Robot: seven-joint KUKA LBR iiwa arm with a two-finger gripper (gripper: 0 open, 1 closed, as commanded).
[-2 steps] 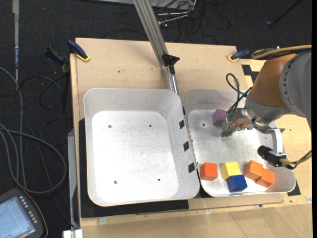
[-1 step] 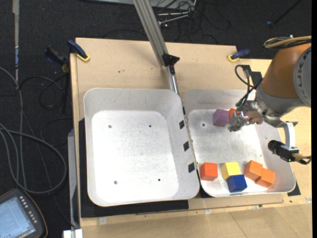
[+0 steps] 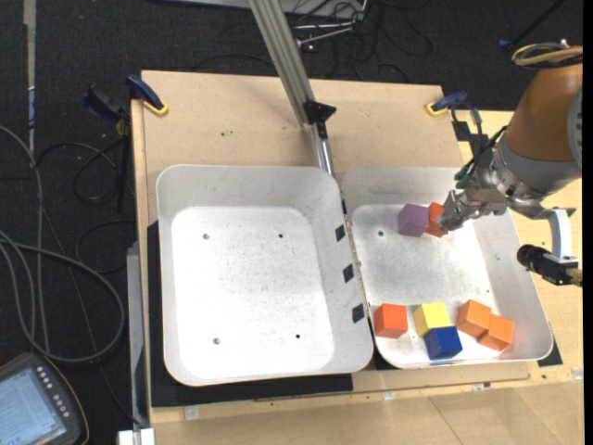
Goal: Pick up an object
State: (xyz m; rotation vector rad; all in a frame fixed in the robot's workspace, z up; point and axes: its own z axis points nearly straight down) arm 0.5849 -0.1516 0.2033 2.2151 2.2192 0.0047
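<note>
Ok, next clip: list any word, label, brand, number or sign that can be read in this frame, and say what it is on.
No text can be read in this frame.
Pendant screen at the lower left corner: lit, with content too small and blurred to read.
Blocks in the right bin, the left bin, the bench and the arm: no lettering or marks visible.

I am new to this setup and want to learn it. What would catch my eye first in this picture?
The grey and orange arm reaches from the right into the right bin, its gripper down beside a purple block and a red-orange block. Along that bin's near edge sits a cluster of orange blocks, a yellow block and a blue block.
</note>
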